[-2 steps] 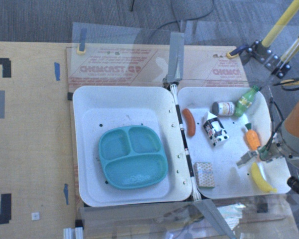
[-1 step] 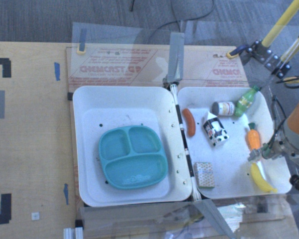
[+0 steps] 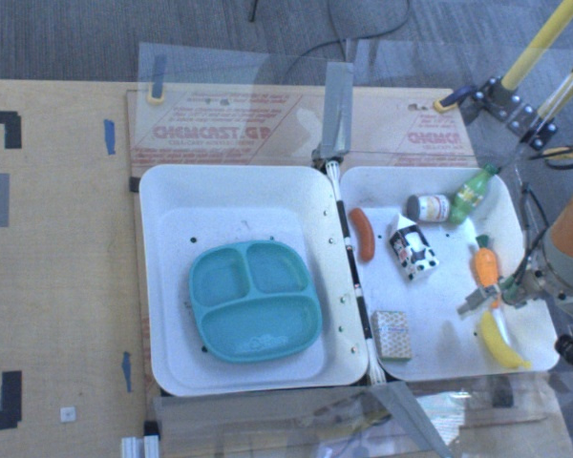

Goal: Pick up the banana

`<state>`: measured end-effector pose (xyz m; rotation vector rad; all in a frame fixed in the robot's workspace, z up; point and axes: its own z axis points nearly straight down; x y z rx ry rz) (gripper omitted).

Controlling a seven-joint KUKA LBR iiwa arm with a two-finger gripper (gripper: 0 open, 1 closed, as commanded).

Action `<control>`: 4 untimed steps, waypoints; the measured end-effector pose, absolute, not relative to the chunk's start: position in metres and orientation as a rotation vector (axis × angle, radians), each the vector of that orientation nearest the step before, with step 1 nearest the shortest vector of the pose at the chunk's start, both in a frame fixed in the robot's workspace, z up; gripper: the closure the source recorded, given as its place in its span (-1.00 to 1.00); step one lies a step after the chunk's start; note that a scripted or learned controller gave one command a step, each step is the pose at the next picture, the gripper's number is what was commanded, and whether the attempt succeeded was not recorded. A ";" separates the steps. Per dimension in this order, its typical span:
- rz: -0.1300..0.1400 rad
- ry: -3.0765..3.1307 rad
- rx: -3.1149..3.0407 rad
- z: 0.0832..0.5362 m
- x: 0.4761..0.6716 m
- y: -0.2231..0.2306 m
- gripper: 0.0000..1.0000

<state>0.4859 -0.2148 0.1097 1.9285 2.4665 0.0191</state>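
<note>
The banana (image 3: 502, 341) lies in the right bin (image 3: 439, 365), at its right edge, just below the carrot (image 3: 485, 265). The gripper (image 3: 492, 299) sits between those 2, touching the banana's top end; its grip I cannot tell.

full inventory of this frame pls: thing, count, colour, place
left bin: 1, white, left half of bench
right bin: 1, white, right of it
divided plate: 1, teal, in left bin
sausage: 1, red-orange, right bin, left side
toy cow: 1, black and white, centre
can: 1, grey, far side
bottle: 1, green, far right corner
carrot: 1, orange, right side
banana: 1, yellow, near right corner
box: 1, tan, near left
gripper: 1, grey, between carrot and banana
</note>
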 end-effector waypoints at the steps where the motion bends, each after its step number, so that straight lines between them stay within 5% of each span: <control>1: 0.004 2.586 1.770 0.089 0.482 -0.209 -1.00; 2: 0.008 2.576 1.770 0.100 0.484 -0.211 1.00; 3: 0.003 2.450 1.953 0.089 0.507 -0.208 1.00; 4: 0.004 2.447 1.952 0.089 0.507 -0.208 -1.00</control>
